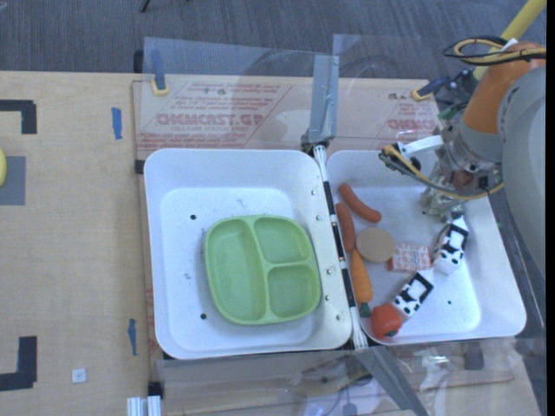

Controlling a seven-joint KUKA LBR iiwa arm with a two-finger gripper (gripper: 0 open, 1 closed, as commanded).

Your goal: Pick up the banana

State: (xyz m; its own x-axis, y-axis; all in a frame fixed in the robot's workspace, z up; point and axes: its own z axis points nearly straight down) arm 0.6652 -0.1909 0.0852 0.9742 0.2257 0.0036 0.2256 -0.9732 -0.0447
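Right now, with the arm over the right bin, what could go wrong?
1. The end effector hangs close to the spotted toy, so it may grab that instead.
2. The carrot and sausages are long like a banana; the program may take one by mistake.
3. Loose cables could snag.

A pale green three-compartment plastic plate sits in the white left bin. The white right bin holds two reddish-orange sausages, an orange carrot, a tan round disc, and black-and-white cow-patterned blocks.
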